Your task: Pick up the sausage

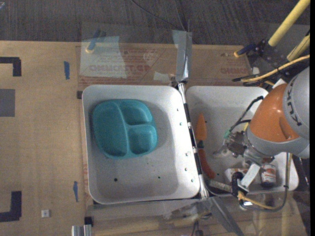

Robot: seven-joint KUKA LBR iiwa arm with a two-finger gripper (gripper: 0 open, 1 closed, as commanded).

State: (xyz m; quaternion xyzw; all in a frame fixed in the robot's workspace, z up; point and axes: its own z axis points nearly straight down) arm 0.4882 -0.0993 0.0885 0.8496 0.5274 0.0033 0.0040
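Note:
A reddish-brown sausage (207, 166) lies along the left wall of the right bin (216, 98), near its front corner. Just behind it, an orange carrot-shaped piece (201, 127) lies along the same wall. My gripper (233, 146) hangs low over the middle of the right bin, a short way right of the sausage and apart from it. The orange wrist band and grey arm hide the bin's right half.
A teal divided plate (125, 127) sits in the left bin (142, 181). A small red-labelled can (268, 174) and another small item (233, 173) rest at the right bin's front, under the arm. Cables trail around the wrist.

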